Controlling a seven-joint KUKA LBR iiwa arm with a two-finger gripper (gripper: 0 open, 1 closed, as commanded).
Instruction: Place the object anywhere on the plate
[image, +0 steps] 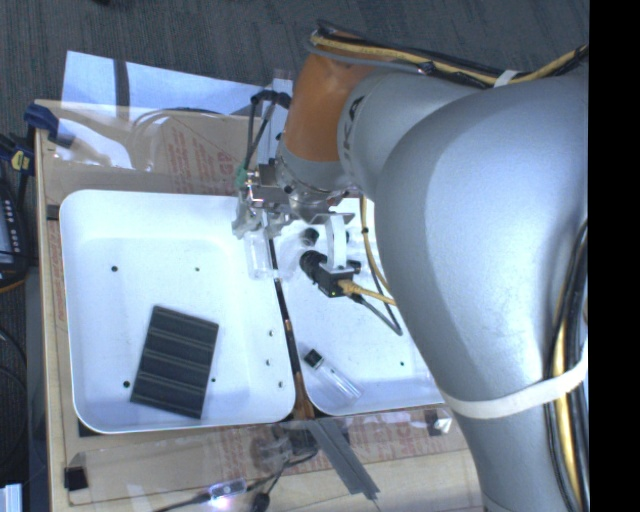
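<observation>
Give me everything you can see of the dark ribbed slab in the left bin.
The dark ribbed slab is a flat, charcoal-grey rectangle with raised ridges running across its width, matte, like rubber or plastic. It lies flat on the floor of the left bin, in the lower part nearest the camera, turned slightly off square to the bin walls. Nothing rests on it and nothing touches it but the bin floor. The gripper hangs well away from it, near the bin's upper right corner by the divide.

Big smooth grey arm, rounded casing, an orange band above the wrist. Yellow and black cables trail along its top, a pale strap wraps its lower section.
</observation>
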